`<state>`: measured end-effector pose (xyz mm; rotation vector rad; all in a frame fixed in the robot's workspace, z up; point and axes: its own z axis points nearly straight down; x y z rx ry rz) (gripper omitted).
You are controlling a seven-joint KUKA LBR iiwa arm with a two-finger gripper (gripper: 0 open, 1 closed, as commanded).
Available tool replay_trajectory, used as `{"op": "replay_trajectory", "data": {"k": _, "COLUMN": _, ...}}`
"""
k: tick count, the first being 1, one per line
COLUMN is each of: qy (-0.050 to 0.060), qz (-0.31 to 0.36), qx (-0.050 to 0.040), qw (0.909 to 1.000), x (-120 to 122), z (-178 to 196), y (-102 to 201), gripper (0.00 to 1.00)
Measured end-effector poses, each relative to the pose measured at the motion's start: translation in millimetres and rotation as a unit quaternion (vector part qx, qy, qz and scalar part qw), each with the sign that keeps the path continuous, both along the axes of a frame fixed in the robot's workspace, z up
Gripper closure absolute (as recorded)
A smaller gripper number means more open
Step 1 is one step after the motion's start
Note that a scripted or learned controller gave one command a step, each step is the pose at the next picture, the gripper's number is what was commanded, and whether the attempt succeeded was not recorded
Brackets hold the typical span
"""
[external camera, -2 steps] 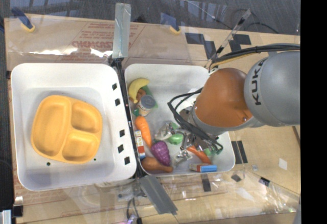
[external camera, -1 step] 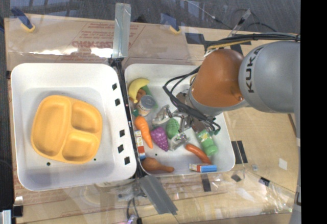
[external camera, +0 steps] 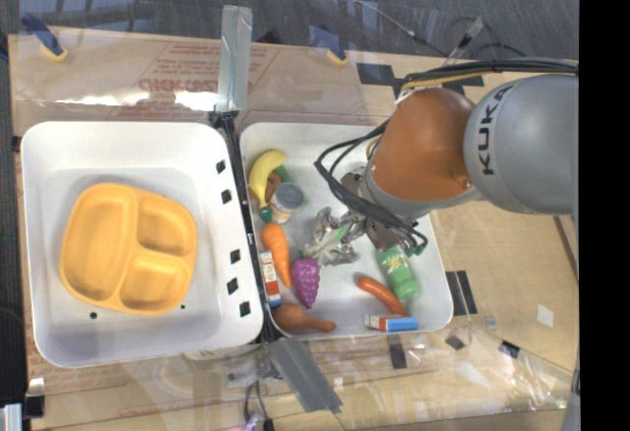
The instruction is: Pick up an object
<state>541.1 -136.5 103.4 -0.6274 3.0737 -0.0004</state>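
The grey arm (external camera: 522, 144), with its orange band (external camera: 423, 149), reaches in from the right over the right bin (external camera: 433, 267), and its tool (external camera: 333, 234) sits low among the toy food near the bin's middle. Whether the tool is gripping anything cannot be told from this slanted view, since its metal parts blur into the clutter. Around it lie a banana (external camera: 264, 173) and a small can (external camera: 286, 200) at the upper left, a carrot (external camera: 278, 252) and a purple bunch of grapes (external camera: 306, 279) beside it, a green bottle (external camera: 398, 272), a red pepper (external camera: 380, 293), a brown drumstick (external camera: 300, 321) and a small blue and white tube (external camera: 392, 324) toward the near wall. The left bin (external camera: 39, 222) holds a yellow divided plate (external camera: 128, 247).
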Motion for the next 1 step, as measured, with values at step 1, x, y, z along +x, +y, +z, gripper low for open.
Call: {"op": "replay_trajectory", "data": {"k": 1, "qy": -0.004, "qz": -0.057, "qx": -0.0012, "qw": 0.9984, "x": 9.6, "z": 102.7, "y": 78.3, "gripper": 1.00}}
